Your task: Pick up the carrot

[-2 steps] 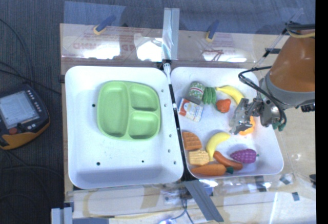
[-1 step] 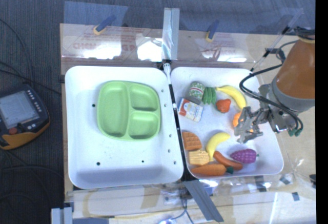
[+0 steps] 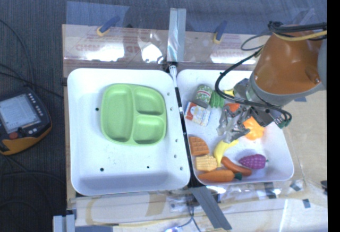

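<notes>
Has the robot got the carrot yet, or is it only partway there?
Only partway. Done: the arm has reached over the right bin, with the gripper low among the toy food. In hand: nothing that I can see. The carrot lies at the bin's near edge, beside the hot dog, apart from the gripper. Left: moving over the carrot, gripping it and lifting it.

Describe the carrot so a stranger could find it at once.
Look in the right bin, along its near edge. The carrot lies there lengthwise, below the waffle. It is smooth, plain orange and tapered, unlike the red-brown sausage beside it.
</notes>
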Action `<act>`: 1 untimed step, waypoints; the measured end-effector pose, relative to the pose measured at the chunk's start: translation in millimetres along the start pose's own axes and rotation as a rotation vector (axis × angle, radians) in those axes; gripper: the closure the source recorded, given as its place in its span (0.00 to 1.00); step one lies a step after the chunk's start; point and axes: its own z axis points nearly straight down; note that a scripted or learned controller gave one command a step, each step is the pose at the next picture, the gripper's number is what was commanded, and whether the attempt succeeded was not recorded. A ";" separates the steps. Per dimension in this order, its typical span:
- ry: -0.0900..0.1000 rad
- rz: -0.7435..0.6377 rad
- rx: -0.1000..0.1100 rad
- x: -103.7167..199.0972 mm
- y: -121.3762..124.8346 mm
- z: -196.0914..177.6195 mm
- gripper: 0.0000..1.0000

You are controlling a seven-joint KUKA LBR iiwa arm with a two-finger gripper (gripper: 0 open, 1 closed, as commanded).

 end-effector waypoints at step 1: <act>0.000 -0.006 0.002 6.0 -36.7 -7.7 1.00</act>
